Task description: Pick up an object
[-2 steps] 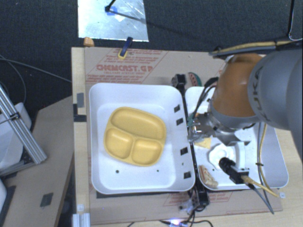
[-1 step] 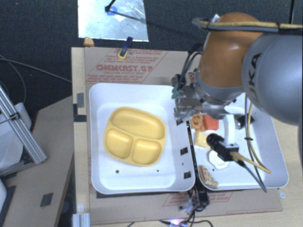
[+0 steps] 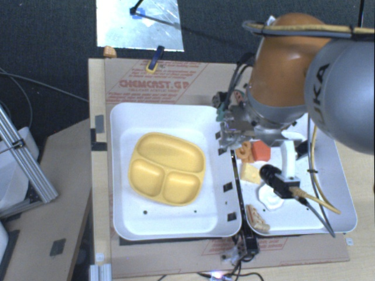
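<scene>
A yellow divided plate lies in the left bin. In the right bin, near its left wall, sit an orange block with a small orange figure beside it, a pale yellow piece below them, a white round piece and a tan and white item at the front left corner. My gripper hangs under the orange wrist at the right bin's back left, just left of the orange block. Nothing shows between its fingers.
The big grey and orange arm covers the back of the right bin. The wall between the two bins runs right under the gripper. A cardboard sheet and a shiny panel lie behind the bins.
</scene>
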Controlling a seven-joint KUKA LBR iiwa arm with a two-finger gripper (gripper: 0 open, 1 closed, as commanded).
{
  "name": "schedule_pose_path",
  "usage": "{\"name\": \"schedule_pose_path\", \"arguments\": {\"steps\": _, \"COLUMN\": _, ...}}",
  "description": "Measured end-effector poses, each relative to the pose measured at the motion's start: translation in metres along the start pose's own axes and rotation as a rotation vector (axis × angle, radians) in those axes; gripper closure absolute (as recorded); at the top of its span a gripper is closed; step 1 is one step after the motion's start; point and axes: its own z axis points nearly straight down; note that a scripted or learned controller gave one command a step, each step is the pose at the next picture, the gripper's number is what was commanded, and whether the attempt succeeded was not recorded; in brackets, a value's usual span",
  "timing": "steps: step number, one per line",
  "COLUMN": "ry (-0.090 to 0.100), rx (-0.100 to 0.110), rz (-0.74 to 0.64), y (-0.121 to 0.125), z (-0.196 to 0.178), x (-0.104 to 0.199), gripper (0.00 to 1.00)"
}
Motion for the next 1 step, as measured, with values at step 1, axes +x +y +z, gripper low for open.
{"name": "schedule_pose_path", "arguments": {"steps": 1, "ry": 0.000, "rx": -0.001, "rz": -0.005, "y": 0.0007, "z": -0.0104, "x": 0.0001, "gripper": 1.00}}
